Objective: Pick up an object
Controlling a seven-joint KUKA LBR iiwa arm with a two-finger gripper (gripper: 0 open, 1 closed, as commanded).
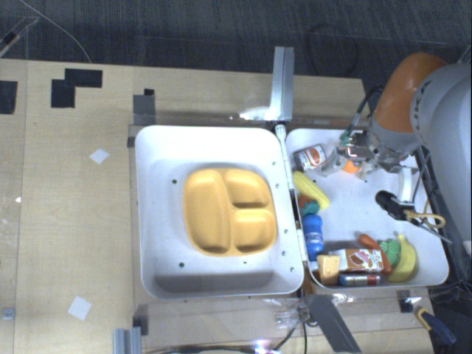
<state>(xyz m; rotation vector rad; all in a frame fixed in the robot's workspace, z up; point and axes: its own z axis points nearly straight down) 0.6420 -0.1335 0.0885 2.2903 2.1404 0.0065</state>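
Looming closest to my lens, the arm (442,105) comes in from the right, its orange band (402,87) above the wrist. Its gripper (346,155) sits low over the far end of the right bin (346,212); from my seat I cannot tell whether it is wide or narrow, and I see nothing held in it. Just to its left, near the far left corner of that bin, lies a can (310,157) (red and white, on its side), the closest thing to pick.

Nearer me along the bin's left wall come a corn cob (310,188), then a blue bottle (313,234). Across the near end sit a yellow block (330,265), a juice box (365,260) and a banana (405,260), crowded together, with something green (389,249) between box and banana.

Beside it, the left bin (151,198) holds a yellow tray (227,211), its compartments facing up, about in the middle.
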